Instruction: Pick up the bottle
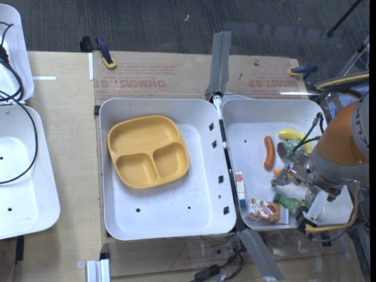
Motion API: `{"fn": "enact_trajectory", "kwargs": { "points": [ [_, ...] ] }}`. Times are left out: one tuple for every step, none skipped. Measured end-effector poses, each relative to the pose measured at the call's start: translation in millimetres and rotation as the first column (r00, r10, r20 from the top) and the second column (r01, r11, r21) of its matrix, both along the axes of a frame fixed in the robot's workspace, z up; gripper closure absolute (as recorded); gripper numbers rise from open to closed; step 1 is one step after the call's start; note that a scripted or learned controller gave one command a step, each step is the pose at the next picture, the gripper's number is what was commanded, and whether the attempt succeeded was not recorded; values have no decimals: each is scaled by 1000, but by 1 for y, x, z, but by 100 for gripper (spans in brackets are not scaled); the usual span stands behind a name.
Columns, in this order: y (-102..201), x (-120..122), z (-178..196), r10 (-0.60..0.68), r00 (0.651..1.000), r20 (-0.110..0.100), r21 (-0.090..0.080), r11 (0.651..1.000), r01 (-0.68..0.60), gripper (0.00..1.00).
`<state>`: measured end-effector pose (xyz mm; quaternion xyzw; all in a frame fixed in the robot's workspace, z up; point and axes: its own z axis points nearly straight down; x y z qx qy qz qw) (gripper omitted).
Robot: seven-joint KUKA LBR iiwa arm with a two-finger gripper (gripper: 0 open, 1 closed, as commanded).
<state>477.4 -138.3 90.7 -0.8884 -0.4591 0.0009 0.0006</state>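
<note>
A small green bottle [286, 202] lies on its side near the front of the right bin [252, 113], partly tucked under the arm's wrist. My gripper [286, 175] hangs just above and behind the bottle, over the middle right of that bin. From this view I cannot make out anything held in it. The grey arm with its orange band [346, 137] covers the bin's right side.
In the right bin lie an orange-red sausage [268, 152], a yellow item [291, 135], a narrow white and red box [239, 187] by the left wall and a brown snack packet [264, 211] beside the bottle. The left bin [117, 216] holds a yellow divided plate [148, 150].
</note>
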Motion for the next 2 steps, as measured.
{"fn": "enact_trajectory", "kwargs": {
  "points": [
    [-14,28,134,-85,996,-2,-2,996,85,0],
    [4,-1,0,-29,1000,-2,0,1000,29,0]
  ]
}}
